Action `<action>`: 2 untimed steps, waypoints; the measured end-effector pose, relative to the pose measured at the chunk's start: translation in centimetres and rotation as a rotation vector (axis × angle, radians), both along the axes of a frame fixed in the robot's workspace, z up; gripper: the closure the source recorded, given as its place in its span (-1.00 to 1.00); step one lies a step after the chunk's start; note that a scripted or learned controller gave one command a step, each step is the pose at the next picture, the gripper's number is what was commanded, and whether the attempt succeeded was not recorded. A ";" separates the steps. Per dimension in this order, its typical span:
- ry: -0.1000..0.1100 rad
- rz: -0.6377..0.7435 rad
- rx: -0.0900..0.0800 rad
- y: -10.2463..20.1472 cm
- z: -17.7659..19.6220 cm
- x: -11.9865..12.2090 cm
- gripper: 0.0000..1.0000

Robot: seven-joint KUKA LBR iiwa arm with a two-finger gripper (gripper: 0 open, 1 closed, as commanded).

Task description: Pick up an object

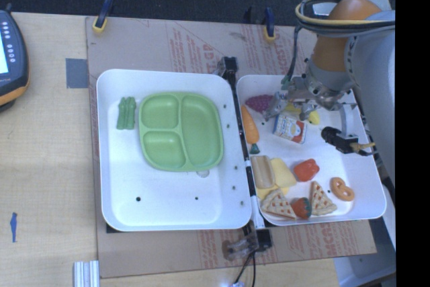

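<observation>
My gripper [299, 106] hangs over the back of the right bin [366, 205], just above a small white carton with a red and blue label [291, 128]. A purple toy [259, 103] lies to its left and something yellow [313, 117] sits right beside it. Along the bin's left wall lies an orange carrot [250, 126]. Nearer the front are a bread and cheese sandwich [272, 173], a red tomato [306, 170], a pretzel [342, 189] and two pizza slices [281, 205] [320, 200]. The wrist hides the fingers.
The left bin [121, 205] holds a green divided plate [181, 130] and a green bean-like toy [125, 113] by its left wall. A handheld control pendant [10, 54] rests on the bench at far left. Clamps [102, 17] hold the cardboard at the back.
</observation>
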State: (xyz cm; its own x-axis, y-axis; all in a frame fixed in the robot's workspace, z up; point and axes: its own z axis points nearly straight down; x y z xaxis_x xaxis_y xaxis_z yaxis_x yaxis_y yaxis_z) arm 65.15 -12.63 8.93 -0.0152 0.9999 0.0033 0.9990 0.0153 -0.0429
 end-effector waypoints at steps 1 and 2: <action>-0.029 -0.014 -0.001 -0.3 0.2 -10.3 -1.00; -0.037 -0.013 -0.002 -0.7 0.2 -14.9 -1.00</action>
